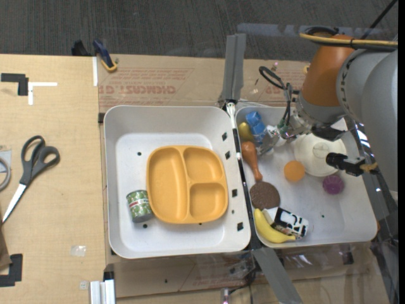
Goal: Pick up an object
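Note:
My gripper (274, 138) is low in the far left part of the right bin (329, 236), beside a blue object (255, 124) and just above a brown drumstick-shaped toy (250, 157). Nothing shows as held. A white rounded object (318, 154) lies right of the gripper, partly under the arm. An orange ball (293, 171) and a purple ball (333, 183) lie nearer the middle. A brown disc (264, 195), a banana (269, 228) and a black-and-white toy (291, 221) sit toward the front left corner.
The left bin (114, 170) holds a yellow divided plate (187, 183) and a green can (138, 206) lying beside it. Scissors (28, 166) lie on the bench at the far left. A grey divider bar (233, 68) rises between the bins at the back.

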